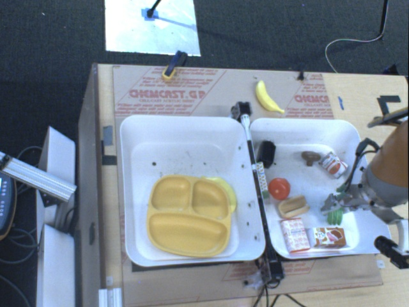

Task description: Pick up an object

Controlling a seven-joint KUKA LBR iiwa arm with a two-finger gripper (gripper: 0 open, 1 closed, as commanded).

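The right bin [307, 128] holds several small items: a black object [266, 153], a red tomato [278, 188], a hot dog bun [293, 206], a brown piece [311, 158], a red-and-white packet [332, 165], two small cartons [294, 235] [330, 237] and a green piece [335, 217]. My gripper [337, 203] hangs low at the bin's right side, directly over the green piece and close to touching it. The arm's orange band [390, 162] rises behind it and hides the bin's right wall.
The left bin [185, 133] carries a yellow divided tray [189, 215]. A yellow banana [268, 98] lies on the bench behind the bins, and a blue-and-yellow tool [174, 66] sits at the bench's back edge. A black bar [254, 165] runs between the bins.
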